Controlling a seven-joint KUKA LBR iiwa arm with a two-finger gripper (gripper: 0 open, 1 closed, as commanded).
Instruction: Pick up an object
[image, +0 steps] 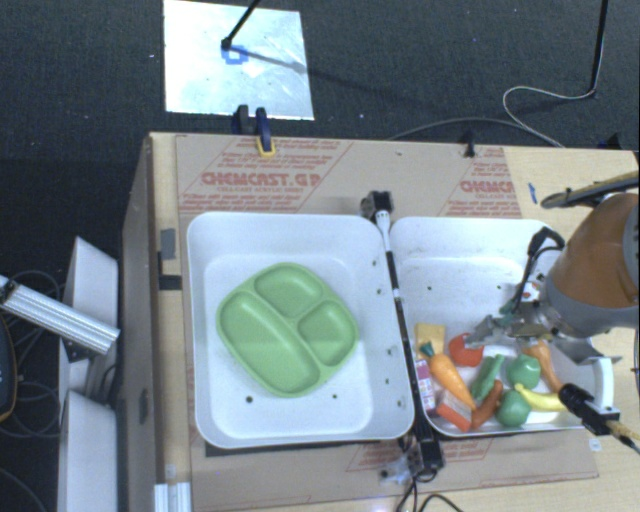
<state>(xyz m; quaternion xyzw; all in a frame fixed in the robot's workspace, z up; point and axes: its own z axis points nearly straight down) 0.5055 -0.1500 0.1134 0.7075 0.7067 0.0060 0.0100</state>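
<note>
End effector (497, 327) poised over toy food, right bin (450, 250).
Tomato (464, 351) lies just below-left of it; its state: cannot tell.

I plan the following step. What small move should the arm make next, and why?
Probably lower the pincer a little onto the red toy. It hovers just above the pile of toy food in the right bin, and nothing shows between its fingers.
</note>
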